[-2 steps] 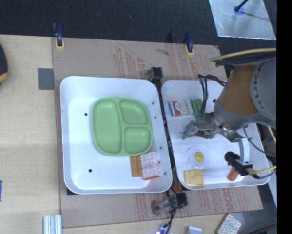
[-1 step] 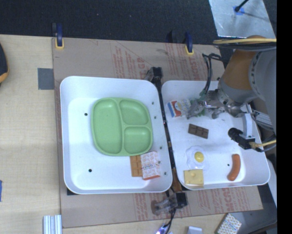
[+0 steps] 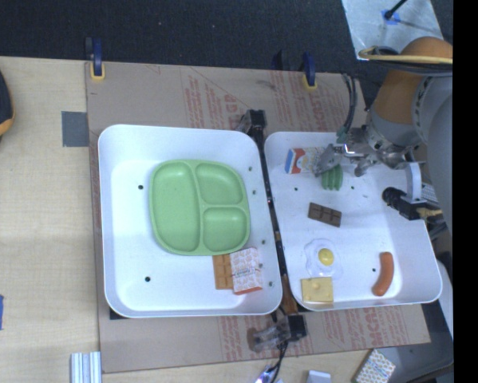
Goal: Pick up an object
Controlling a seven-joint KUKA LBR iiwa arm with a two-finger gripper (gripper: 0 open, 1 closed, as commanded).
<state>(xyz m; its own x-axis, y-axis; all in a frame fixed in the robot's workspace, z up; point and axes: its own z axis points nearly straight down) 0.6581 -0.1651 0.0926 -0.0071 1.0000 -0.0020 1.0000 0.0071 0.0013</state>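
My gripper (image 3: 333, 163) hangs low over the far part of the right bin (image 3: 418, 294), with the arm coming in from the right. A small green object (image 3: 332, 179) sits right at its tip, touching or nearly so; whether it is between the fingers is unclear. A red, white and blue carton (image 3: 295, 160) lies just left of the gripper. Nearer the front of the same bin are a brown chocolate bar (image 3: 325, 213), a fried egg (image 3: 325, 256), a yellow cheese block (image 3: 318, 290) and a red sausage (image 3: 384, 274).
The left bin (image 3: 115, 214) holds a green divided plate (image 3: 199, 207), with a brown cracker (image 3: 222, 271) and a white-and-red packet (image 3: 246, 270) at its front edge. A raised rim separates the two bins.
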